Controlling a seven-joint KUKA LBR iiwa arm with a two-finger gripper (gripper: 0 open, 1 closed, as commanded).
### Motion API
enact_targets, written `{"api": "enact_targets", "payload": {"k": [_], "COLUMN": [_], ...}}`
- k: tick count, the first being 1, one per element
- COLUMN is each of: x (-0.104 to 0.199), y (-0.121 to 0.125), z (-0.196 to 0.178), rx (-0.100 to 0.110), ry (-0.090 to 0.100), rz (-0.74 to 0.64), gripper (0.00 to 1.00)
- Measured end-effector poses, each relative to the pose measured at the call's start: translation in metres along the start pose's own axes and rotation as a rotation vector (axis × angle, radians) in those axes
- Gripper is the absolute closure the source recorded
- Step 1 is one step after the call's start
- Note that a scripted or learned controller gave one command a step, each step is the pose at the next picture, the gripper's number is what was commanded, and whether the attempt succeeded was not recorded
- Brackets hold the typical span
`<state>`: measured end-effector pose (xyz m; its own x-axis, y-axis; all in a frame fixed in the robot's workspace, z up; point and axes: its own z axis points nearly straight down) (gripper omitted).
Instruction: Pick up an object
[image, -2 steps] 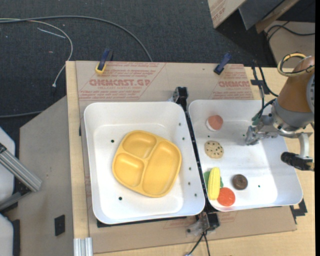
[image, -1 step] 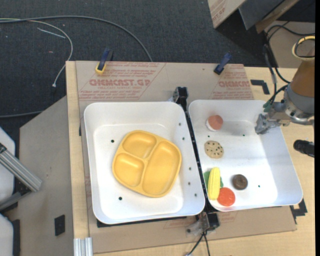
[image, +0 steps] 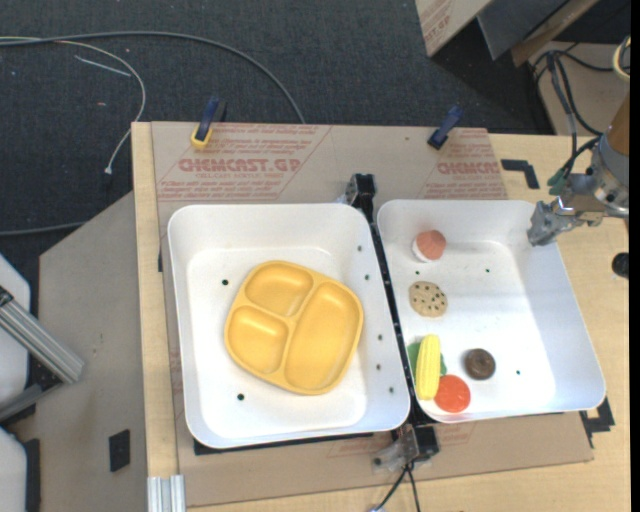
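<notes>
Left bin (image: 190, 330) holds a yellow divided tray (image: 293, 325); right bin (image: 560, 300) holds cookie (image: 428, 298), corn (image: 428, 365), tomato (image: 452, 393). End effector (image: 548, 222) hovers over the right bin's far corner; whether it is apart or together, I cannot tell.

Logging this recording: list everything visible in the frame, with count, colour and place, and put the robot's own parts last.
white bins: 2, white, side by side on the bench
divided plate: 1, yellow, three compartments, in the left bin
round pink piece: 1, pink-red, top left of the right bin
cookie: 1, tan with dark chips, below the pink piece
corn cob: 1, yellow with green, lower left of the right bin
tomato: 1, red-orange, beside the corn's lower end
brown round piece: 1, dark brown, right of the corn
clamps: 2, blue, on the board's far edge
gripper: 1, grey, above the right bin's upper right corner
</notes>
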<state>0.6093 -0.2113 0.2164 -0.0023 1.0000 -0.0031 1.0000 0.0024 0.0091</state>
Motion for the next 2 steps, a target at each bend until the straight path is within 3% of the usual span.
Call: {"api": "enact_targets", "payload": {"k": [1,2], "x": [0.0,0.045], "y": [0.002,-0.006], "z": [-0.051,-0.05], "rx": [0.002,0.01], "ry": [0.001,0.005], "rz": [0.001,-0.002], "gripper": [1.0,1.0]}}
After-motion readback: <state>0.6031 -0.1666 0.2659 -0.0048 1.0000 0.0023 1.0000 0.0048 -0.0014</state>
